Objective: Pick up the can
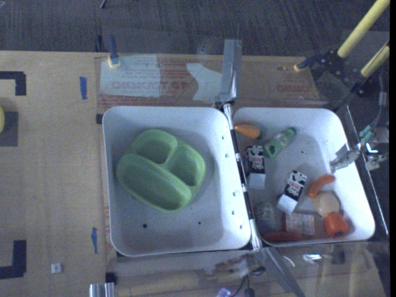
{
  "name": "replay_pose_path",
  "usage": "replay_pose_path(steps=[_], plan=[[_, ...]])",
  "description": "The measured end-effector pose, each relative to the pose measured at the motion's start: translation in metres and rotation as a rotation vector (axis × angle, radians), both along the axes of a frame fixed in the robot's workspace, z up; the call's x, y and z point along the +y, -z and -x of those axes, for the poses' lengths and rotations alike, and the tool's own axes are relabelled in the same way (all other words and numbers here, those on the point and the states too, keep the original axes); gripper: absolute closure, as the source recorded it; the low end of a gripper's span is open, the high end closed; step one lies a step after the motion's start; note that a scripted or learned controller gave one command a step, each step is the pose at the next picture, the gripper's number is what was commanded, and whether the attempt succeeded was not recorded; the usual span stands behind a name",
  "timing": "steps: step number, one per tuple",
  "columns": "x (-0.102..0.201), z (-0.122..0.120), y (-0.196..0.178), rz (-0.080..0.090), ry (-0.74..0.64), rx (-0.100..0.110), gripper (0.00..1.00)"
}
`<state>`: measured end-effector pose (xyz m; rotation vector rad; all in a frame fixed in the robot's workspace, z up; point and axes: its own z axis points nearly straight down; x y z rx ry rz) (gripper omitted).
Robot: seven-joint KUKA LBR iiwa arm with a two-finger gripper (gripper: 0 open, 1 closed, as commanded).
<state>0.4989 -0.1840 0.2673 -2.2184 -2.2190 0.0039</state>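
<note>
The can (pixel 265 214) is a dull grey cylinder in the right bin (pixel 322 121), close to the bin's left wall and near the front. A red item (pixel 283 235) lies just in front of it and a pale pink box (pixel 301 221) sits at its right. My gripper (pixel 344 158) hangs at the right side of this bin, over bare floor by the right wall. It is well to the right of the can and further back, with nothing visibly in it.
The right bin also holds two cow-print cartons (pixel 255 159) (pixel 292 187), a green bottle (pixel 279 141), a carrot (pixel 247 130), an orange sausage (pixel 320 184), a beige ball (pixel 328 203) and an orange pepper (pixel 335 225). A green divided plate (pixel 161 169) lies in the left bin (pixel 124 228).
</note>
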Motion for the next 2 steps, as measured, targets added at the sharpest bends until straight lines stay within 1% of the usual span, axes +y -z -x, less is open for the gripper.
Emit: replay_pose_path(steps=[1,2], plan=[[0.024,0.006,0.093,0.000,0.046,0.001,0.00],[0.005,-0.057,0.153,0.003,0.165,-0.027,0.00]])
